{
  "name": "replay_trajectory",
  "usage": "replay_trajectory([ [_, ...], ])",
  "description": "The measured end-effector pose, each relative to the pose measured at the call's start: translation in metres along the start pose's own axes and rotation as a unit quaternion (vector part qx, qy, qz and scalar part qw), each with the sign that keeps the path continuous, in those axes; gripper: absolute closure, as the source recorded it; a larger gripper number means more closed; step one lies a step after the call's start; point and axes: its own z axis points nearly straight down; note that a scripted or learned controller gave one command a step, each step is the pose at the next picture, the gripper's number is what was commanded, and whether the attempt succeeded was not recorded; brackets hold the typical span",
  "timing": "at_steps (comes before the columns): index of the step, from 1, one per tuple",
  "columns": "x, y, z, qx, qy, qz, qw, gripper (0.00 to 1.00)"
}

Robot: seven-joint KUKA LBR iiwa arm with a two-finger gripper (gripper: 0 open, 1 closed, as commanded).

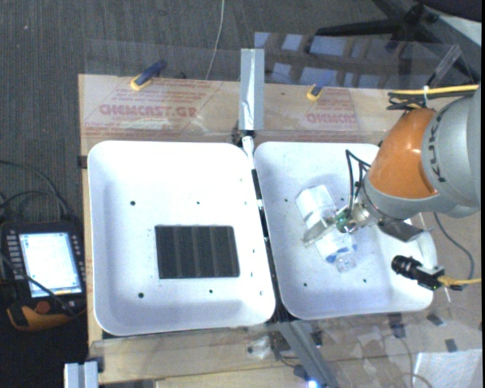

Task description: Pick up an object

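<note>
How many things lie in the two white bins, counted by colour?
Dark grey or black: 1, the flat ribbed panel in the left bin.
White: 1, the cylinder in the right bin.
Clear: 1, the plastic bottle under the gripper.
Total: 3

The grey arm with the orange band (420,164) runs off the right edge. It hides the right white bin's (291,289) far corner. The gripper's fingertips (339,221) are too small to read.
</note>
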Motion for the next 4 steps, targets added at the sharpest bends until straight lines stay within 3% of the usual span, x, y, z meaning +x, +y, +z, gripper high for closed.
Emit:
replay_trajectory([
  [1,-0.02,-0.042,-0.001,0.001,0.0,-0.011,0.9999,0.0],
  [2,-0.038,-0.026,-0.125,0.01,0.006,-0.051,0.9986,0.0],
  [3,-0.087,-0.004,-0.066,0.011,0.006,-0.019,0.9997,0.0],
  [4,-0.09,0.021,0.0,0.008,0.007,0.006,0.9999,0.0],
])
